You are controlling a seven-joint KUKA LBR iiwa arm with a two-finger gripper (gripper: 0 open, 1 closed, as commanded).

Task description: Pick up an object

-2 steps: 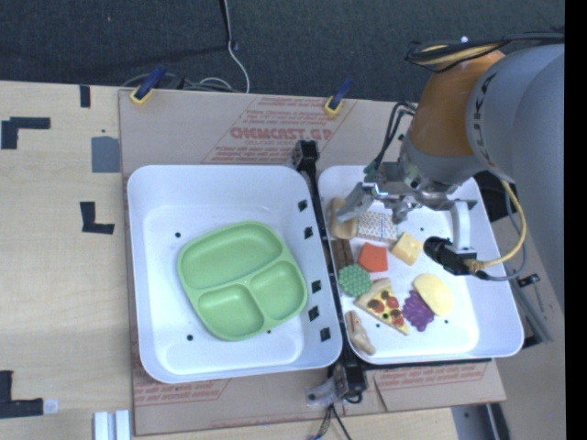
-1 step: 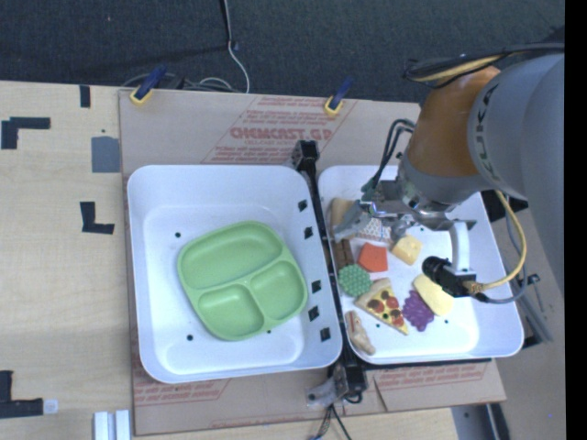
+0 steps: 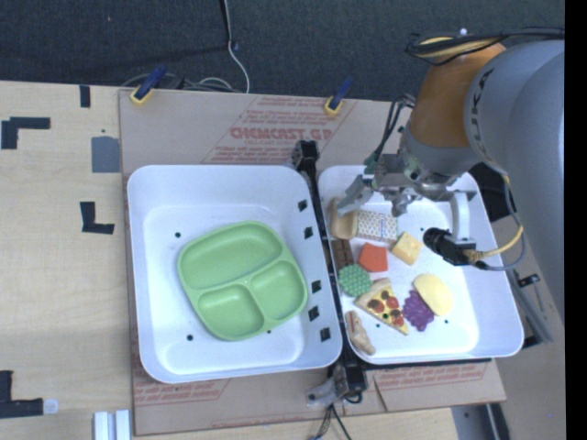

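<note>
Toy food lies in the right bin [image 3: 491, 337]: a patterned wafer [image 3: 376, 225], a brown bread piece [image 3: 342, 225], an orange-red block [image 3: 373, 258], a yellow cheese cube [image 3: 406, 247], a green round piece [image 3: 354, 280], a pizza slice [image 3: 383, 305], purple grapes [image 3: 417, 312] and a yellow lemon-like piece [image 3: 433, 293]. My gripper [image 3: 379, 200] hangs over the bin's far part, just above the wafer and bread. It is open, fingers spread, with nothing between them.
The left bin [image 3: 147, 246] holds a green divided plate [image 3: 241, 280]. A black divider [image 3: 316, 246] runs between the bins. A black connector with a cable [image 3: 445, 244] hangs off the arm over the right bin. A small brown toy [image 3: 360, 335] lies near the front rim.
</note>
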